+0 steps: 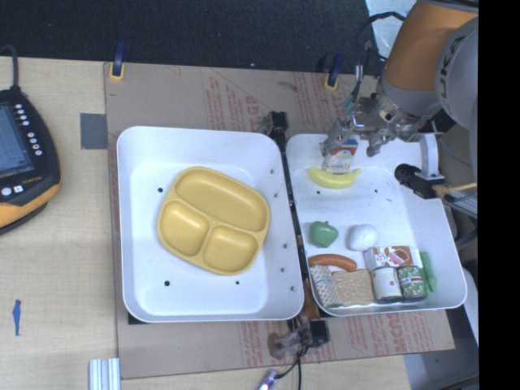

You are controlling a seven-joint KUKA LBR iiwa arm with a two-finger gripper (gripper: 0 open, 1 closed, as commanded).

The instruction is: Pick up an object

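**Bench inventory, left to right: gripper over the banana**

1. Teach pendant (20, 161), far left, lying on the bare bench. Not in play.

2. Left bin (138, 218), shallow and white. It carries one item: a yellow divided plate (213, 218) with three compartments, lying near the middle.

3. Right bin (422, 218), touching the left bin along its inner edge. Contents as I read them:
   - Toy banana (333, 179), yellow, lying flat near the bin's far wall, apart from everything else.
   - Green pepper-like toy (323, 234) and a white egg-shaped toy (361, 237), side by side mid-bin.
   - Toy sausage (332, 262), reddish, just past the front row.
   - Front row, packed close: a tan cracker-like piece (352, 288), small cans (398, 283) and a slim green piece (427, 270) at the end.

4. Gripper (341, 154), reaching in from the right and sitting right over the banana, close above it or touching. I cannot tell how far apart its fingers stand, nor whether anything is between them; I log no grasp.

Handling note, my judgement: the banana is the likely target. It looks like light, rigid plastic, smooth and probably slippery, with a curved body that may roll or squirt out sideways. I would close across its thick middle, at right angles to its length, not at the tapering tips.
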